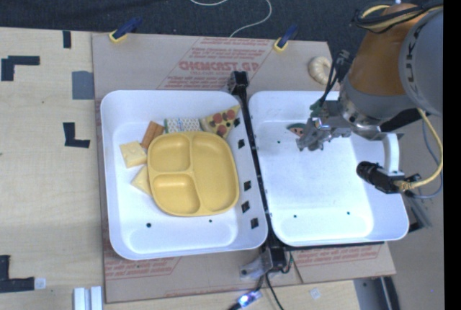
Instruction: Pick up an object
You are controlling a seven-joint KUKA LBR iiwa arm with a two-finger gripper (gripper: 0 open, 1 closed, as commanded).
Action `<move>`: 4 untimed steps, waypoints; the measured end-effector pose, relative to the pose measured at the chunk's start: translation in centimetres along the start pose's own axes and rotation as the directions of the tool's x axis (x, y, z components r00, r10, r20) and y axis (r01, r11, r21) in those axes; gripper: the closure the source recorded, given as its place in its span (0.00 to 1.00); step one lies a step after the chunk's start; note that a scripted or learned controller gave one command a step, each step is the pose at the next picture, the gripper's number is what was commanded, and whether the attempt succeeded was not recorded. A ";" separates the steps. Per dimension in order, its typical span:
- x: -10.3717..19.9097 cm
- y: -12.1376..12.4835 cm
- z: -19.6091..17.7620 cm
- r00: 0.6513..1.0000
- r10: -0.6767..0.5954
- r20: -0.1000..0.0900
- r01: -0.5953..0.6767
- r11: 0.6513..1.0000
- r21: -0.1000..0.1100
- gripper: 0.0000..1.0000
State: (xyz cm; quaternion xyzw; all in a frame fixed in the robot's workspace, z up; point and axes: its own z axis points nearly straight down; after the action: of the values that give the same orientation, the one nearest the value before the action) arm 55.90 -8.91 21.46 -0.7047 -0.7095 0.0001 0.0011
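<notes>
In the left bin (119,157) a yellow divided plate (193,173) lies flat. Small food-like pieces sit around its upper and left rim: a tan square (132,153), a brown slab (151,133), a patterned piece (181,125) and a pizza-like slice (222,119). My gripper (315,137) hangs low over the upper middle of the right bin (324,193). A small dark object (296,130) lies just left of it, and I cannot tell whether they touch.
A black divider (248,157) runs between the two bins. A beige lump (318,68) lies on the cardboard behind the right bin. A black fitting with a yellow cable (382,177) hangs off the arm over the right bin's right side.
</notes>
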 end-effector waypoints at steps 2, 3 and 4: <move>10.8 5.3 -1.9 1.000 0.000 0.000 0.000 1.000 -0.003 1.00; 10.3 3.7 -0.6 1.000 0.006 0.003 -0.006 1.000 0.002 1.00; 11.1 5.7 -1.0 1.000 0.005 0.002 -0.005 1.000 -0.001 1.00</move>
State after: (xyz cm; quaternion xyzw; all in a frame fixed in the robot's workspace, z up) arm 61.53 2.26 22.49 -0.7063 -0.7079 0.0001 0.0001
